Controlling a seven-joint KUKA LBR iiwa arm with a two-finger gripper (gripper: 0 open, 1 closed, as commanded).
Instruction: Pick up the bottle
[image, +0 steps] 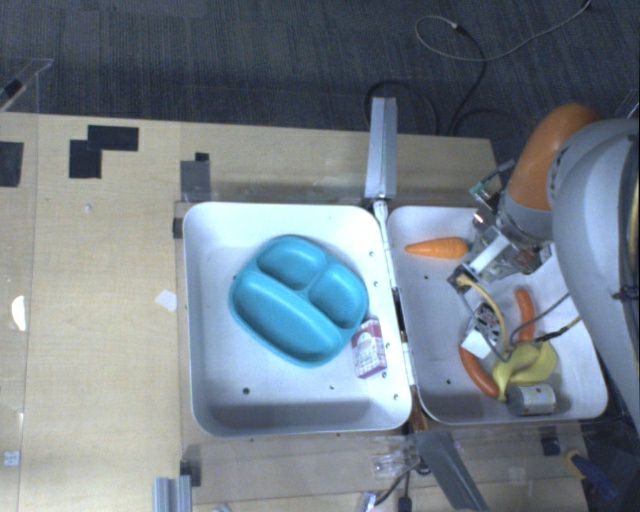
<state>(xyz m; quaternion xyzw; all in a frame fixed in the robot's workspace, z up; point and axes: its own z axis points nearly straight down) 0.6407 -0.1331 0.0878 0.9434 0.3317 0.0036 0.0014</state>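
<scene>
one fixed camera looks down at a slant from above the bench (90, 300) — far enough back to take in both white bins, left bin (200, 330) and right bin (430, 300) — with the arm (590, 200) at the right.

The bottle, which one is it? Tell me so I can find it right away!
Look in the left white bin, the one with the big blue divided plate. Just off the plate's lower right edge, near the bin's right wall, lies the bottle. It is small and pale with a reddish-pink label, unlike anything else in that bin.
</scene>
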